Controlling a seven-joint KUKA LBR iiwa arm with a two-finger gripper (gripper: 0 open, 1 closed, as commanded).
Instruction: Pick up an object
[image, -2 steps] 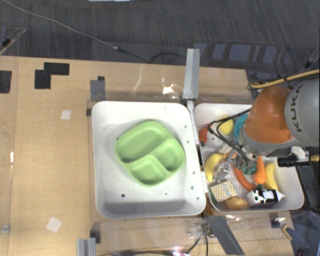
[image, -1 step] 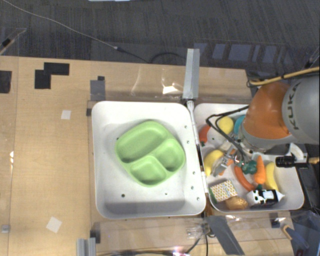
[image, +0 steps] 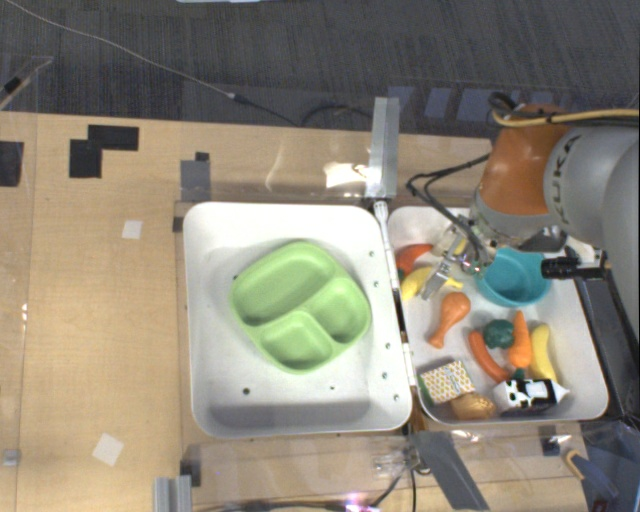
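Camera view shows you the hand lowered into the right bin, just above the yellow banana and the chicken drumstick, likely lining up a grasp; whether it is spread or pinching, you cannot tell. The smooth plastic toys crowd together, while the green divided plate sits alone in the left bin.

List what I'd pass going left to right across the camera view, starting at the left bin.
Left bin → green divided plate → chicken drumstick → blue bowl → banana
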